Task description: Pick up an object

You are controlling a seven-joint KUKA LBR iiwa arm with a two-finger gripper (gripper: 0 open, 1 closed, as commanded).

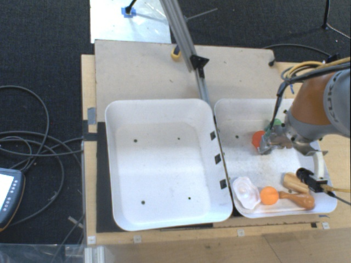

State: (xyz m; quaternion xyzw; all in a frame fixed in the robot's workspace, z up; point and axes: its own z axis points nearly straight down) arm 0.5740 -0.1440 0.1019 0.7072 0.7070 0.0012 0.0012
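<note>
- One gripper [267, 145] is your starting point: it hangs low in the right bin [241, 114], and you cannot tell from this slanted view how its tips stand.
- Just to its left, touching or nearly so, sits a red-orange ball [257, 138], partly hidden by the tool; nothing shows it as held.
- That ball lies on the side away from the arm [315, 106], which reaches in from the right, so you would judge the nearest pick to be a short shift leftward; being round, it gives you no long axis to align to.
- Farther toward the near rim, you see an orange ball [269, 195] beside a wooden-handled tool [297, 197] lying roughly left to right, and a crumpled white plastic piece [245, 192].
- Beyond the divider, the left bin [118, 163] offers you nothing to grasp.
</note>
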